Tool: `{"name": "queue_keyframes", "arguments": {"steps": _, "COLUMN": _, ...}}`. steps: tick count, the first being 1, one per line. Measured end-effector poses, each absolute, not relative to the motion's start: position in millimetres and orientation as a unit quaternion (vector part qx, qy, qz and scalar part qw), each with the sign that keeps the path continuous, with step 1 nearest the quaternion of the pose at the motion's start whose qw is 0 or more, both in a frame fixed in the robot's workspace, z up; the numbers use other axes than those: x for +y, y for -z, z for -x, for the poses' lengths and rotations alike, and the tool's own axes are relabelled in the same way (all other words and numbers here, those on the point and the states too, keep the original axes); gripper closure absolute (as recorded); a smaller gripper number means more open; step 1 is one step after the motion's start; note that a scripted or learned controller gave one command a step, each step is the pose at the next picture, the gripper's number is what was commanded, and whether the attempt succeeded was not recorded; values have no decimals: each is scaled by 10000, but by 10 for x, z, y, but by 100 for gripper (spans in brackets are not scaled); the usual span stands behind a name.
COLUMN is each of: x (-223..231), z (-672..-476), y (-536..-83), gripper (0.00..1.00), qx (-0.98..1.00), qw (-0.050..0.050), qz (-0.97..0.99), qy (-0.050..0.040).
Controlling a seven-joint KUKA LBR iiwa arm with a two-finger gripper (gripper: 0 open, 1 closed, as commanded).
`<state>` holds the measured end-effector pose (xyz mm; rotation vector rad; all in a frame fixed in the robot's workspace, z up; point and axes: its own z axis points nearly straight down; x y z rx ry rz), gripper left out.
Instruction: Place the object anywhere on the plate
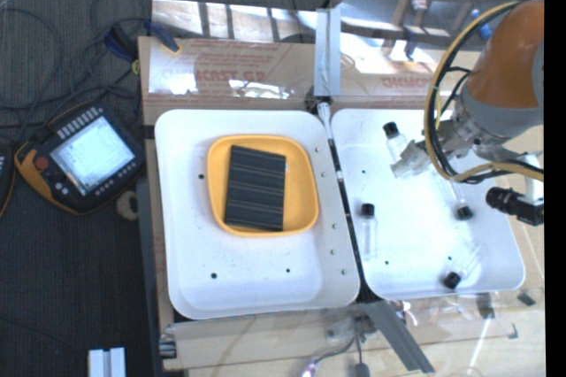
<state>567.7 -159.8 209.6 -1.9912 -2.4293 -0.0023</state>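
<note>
Left of centre, the dark ribbed rectangular block (pixel 256 187) lies flat on the square yellow plate (pixel 303 198), inside the left shallow white bin (pixel 177 260). Over at the right edge, the grey arm with its orange band (pixel 513 57) hangs over the right white bin (pixel 495 269), where small clear vials with black caps (pixel 367 225) lie scattered. The gripper (pixel 416 158) sits near one vial at upper centre-right; whether it grips anything, I cannot tell.

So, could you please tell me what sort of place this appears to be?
Probably a robotics lab test bench: a grey-and-orange robot arm over two shallow white plastic bins, and an orange-edged handheld control pendant lying among cables on dark carpet.
</note>
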Motion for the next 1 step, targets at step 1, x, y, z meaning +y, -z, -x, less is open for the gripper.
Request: {"name": "queue_keyframes", "arguments": {"steps": 1, "x": -1599, "z": -5677, "y": -2097, "gripper": 0, "qx": -7734, "qw": 2, "qz": 6339, "qy": 7}}
